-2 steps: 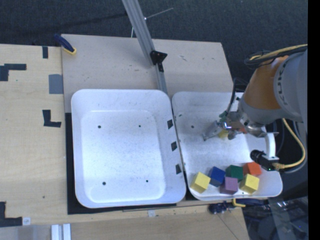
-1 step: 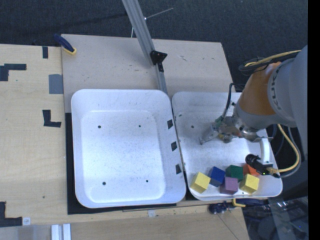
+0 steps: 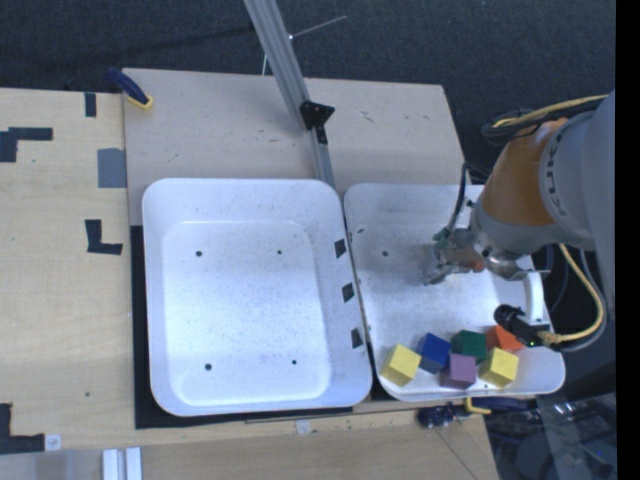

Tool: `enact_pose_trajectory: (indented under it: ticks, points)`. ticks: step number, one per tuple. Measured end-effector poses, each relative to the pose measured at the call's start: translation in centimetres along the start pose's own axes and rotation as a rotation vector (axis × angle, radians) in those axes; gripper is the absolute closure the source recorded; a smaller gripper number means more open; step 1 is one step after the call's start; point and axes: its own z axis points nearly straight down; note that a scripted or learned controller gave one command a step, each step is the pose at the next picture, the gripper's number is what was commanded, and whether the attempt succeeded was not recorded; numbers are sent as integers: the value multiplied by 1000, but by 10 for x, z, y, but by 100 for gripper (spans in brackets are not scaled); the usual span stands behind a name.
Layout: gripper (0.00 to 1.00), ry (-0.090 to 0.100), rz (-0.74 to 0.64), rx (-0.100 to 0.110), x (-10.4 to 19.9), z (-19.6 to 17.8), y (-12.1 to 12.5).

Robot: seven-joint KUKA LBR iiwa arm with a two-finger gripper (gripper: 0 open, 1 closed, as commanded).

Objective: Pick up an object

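Note:
Several small blocks lie bunched at the near edge of the right bin (image 3: 400, 218): a yellow block (image 3: 402, 364), a blue block (image 3: 434, 351), a purple block (image 3: 461, 369), a green block (image 3: 468, 344), an orange block (image 3: 505, 339) and a second yellow block (image 3: 501, 367). My gripper (image 3: 443, 267) hangs over the middle of the right bin, above and behind the blocks and apart from them. Nothing shows between its fingers.
The left bin (image 3: 245, 288) sits beside the right one, their rims meeting mid-bench. A slanted grey metal pole (image 3: 285, 58) runs down to a black clamp at the bins' far edge. A blue and yellow tool (image 3: 130, 88) lies on the bench at the far left.

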Motion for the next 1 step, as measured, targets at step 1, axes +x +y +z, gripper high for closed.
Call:
enact_pose_trajectory:
  ticks: [1]
  points:
    - [100,-1,2,-5,0,-42,-2]
